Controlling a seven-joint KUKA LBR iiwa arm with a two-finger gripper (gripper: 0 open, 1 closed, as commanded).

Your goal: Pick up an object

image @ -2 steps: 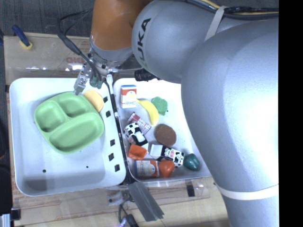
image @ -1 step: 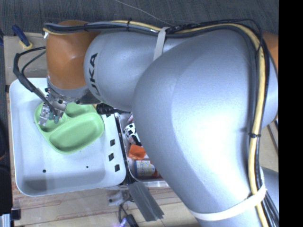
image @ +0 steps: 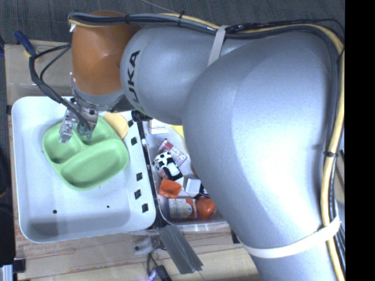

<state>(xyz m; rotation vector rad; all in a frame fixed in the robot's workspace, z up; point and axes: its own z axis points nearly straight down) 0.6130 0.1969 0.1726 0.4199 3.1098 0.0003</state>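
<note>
gripper down in green divided dish, left bin; spread or pinching, cannot tell

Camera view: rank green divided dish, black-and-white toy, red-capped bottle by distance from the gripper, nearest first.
1. Green divided dish, left bin, directly under the gripper.
2. Black-and-white toy, right bin, near the divider.
3. Red-capped bottle, right bin's front edge.

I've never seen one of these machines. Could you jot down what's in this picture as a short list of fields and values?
arm: large grey arm with orange band, reaching in from the right
tool: tool low over the green tray
left bin: white bin holding a green divided tray and a yellow item at the tray's edge
right bin: right bin, partly hidden by the arm, with mixed small items, including an orange bottle
held: nothing visibly gripped
</note>
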